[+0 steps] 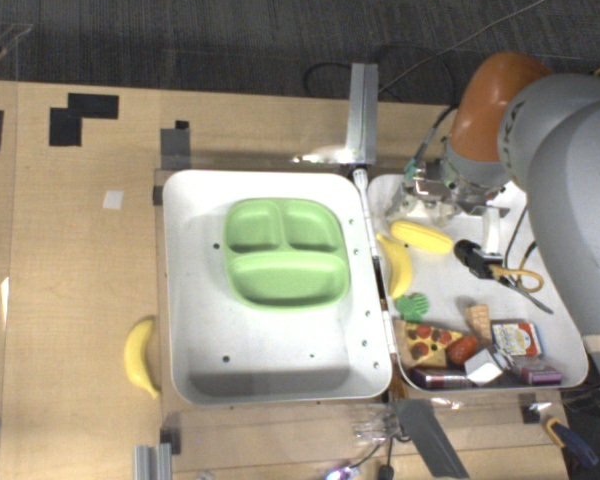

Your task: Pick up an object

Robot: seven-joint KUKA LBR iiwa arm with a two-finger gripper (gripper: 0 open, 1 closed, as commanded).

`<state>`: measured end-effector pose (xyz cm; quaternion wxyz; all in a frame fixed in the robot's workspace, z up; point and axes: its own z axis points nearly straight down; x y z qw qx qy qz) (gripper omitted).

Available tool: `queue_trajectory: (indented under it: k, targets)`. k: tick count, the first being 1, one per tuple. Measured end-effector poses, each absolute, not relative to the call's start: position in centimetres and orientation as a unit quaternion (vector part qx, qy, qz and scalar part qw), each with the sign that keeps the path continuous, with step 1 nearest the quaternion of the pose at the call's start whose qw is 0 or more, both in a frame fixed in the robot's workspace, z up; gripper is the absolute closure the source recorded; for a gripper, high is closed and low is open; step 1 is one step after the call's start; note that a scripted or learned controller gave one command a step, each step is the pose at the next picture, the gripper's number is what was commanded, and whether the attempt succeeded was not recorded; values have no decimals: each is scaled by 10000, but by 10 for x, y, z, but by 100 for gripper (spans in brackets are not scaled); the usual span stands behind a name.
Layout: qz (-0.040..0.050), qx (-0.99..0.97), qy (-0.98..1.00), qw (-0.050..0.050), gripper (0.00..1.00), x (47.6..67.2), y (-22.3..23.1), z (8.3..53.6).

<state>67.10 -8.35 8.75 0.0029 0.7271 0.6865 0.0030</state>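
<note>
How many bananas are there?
3. One banana lies on the bench left of the left bin; two lie in the right bin, near its left wall. The arm may hide more.

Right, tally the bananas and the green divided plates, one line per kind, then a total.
Bananas: 3, two in the right bin, one on the bench left of the left bin.
Green divided plates: 1, in the left bin.
Total: 4

Gripper (423, 190) above bananas (412, 248), right bin (570, 353), green tray (284, 251) left
</note>
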Motion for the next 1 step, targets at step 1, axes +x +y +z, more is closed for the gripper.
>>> queue_trajectory:
  k: [1]
  targets:
    - [65, 7254, 6883, 59, 100, 674, -81, 102]
